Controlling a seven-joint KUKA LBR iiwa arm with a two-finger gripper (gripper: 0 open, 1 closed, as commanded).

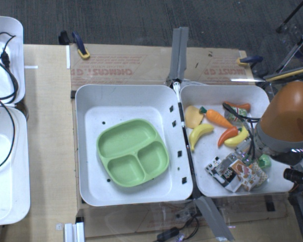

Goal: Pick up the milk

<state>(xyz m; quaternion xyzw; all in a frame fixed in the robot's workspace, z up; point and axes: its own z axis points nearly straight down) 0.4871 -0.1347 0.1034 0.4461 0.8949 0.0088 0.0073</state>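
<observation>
The milk [220, 168] is a small carton with black and white patches, lying on its side near the front of the right bin [212, 188]. A colourful snack box [248, 175] lies against its right side. My gripper [246, 153] hangs down in the right bin under the orange wrist band [292, 111], just up and to the right of the milk and above the snack box. The wrist hides part of the gripper, and nothing is lifted off the bin floor.
In the right bin lie a banana [199, 133], a carrot [218, 118], a red pepper [228, 135], a pale orange slice [193, 116] and a small green piece [264, 161]. The left bin [88, 135] holds a green divided plate [134, 153].
</observation>
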